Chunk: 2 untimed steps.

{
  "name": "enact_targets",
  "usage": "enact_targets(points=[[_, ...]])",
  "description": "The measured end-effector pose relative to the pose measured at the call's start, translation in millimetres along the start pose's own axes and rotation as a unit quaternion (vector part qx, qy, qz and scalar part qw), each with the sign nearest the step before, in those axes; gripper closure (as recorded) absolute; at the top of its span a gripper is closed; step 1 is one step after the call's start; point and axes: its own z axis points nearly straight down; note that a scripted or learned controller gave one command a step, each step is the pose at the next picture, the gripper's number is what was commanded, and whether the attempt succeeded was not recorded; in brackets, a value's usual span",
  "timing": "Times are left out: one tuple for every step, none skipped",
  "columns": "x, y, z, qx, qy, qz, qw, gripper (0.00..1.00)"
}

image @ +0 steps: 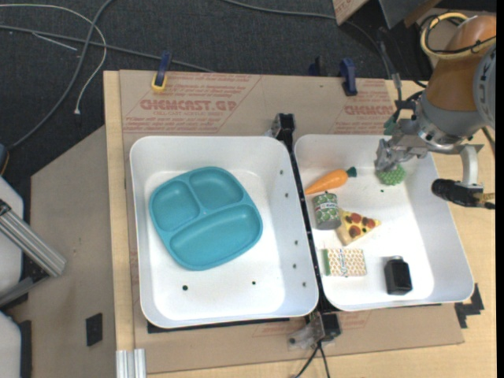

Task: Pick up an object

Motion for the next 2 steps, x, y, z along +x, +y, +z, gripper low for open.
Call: enact_targets(points=[[0,2,-55,0.000,0.000,0.000,1.0000,1.00],[49,-19,-68,0.005,0.002,-0.002,1.0000,1.00]])
